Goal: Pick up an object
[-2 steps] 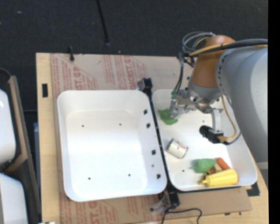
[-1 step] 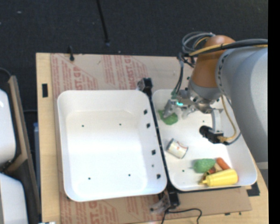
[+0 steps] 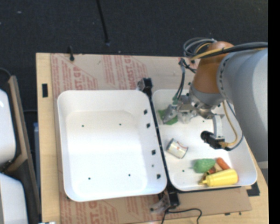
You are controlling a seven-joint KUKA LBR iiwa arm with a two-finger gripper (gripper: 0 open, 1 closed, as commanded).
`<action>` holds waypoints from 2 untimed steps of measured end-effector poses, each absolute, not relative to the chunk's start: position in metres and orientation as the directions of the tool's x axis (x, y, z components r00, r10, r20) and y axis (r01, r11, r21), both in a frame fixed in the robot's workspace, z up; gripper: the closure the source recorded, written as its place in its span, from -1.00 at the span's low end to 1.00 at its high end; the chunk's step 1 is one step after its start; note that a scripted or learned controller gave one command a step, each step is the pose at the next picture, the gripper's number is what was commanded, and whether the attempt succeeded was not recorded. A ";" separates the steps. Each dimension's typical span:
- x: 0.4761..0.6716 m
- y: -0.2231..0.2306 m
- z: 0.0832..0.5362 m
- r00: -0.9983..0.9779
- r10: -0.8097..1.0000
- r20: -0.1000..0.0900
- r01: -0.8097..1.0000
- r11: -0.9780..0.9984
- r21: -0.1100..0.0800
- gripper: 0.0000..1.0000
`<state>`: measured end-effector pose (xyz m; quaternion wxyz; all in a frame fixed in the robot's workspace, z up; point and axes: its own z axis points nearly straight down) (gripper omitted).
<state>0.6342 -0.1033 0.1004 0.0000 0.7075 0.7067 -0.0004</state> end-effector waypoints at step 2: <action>0.645 -0.097 0.112 0.001 1.000 0.000 1.000 -0.001 0.002 1.00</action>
